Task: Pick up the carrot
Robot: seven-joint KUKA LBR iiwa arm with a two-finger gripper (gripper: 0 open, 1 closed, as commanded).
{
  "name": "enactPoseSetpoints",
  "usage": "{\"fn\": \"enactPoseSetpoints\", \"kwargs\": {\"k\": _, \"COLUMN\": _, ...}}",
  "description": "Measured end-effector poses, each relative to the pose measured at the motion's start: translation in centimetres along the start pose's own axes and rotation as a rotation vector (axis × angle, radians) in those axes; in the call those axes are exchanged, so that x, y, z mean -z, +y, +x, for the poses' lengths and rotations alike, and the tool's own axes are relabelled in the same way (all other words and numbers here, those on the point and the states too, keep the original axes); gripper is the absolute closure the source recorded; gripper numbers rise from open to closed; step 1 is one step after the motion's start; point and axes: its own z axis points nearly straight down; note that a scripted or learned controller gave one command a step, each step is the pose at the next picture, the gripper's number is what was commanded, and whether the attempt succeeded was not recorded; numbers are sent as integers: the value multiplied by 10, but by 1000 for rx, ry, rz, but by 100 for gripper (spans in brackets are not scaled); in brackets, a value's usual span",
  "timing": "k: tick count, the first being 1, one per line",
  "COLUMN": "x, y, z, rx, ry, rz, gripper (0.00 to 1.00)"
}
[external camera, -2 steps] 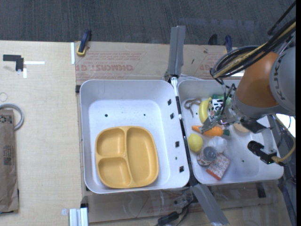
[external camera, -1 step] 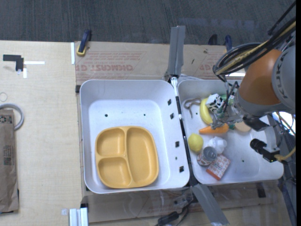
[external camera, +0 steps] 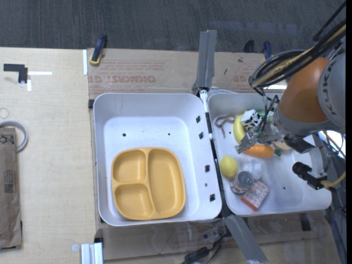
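A yellow divided plate (external camera: 148, 183) lies in the bin left of the carrot (external camera: 259, 152). The carrot rests in the right bin (external camera: 286, 199), above a lemon (external camera: 229, 165) and right of a banana (external camera: 239, 128). The tool (external camera: 248, 145) touches the carrot's left end; whether it grips cannot be told.

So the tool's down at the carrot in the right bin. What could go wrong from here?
The carrot lies in a crowd: a banana and a black-and-white toy sit just behind the tool, so a closing grip may catch or shove one of them. The tool looks to be at the carrot's left end, not its middle; if it grips there, the carrot could tilt or slip on the lift. The lemon just below could be knocked.
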Motion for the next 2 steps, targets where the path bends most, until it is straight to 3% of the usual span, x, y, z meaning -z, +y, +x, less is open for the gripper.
{"fn": "enactPoseSetpoints", "kwargs": {"k": 1, "x": 9, "y": 0, "z": -2, "rx": -3, "ry": -1, "rz": 0, "gripper": 100}}
{"fn": "enactPoseSetpoints", "kwargs": {"k": 2, "x": 92, "y": 97, "z": -4, "rx": -49, "ry": 17, "rz": 34, "gripper": 100}}
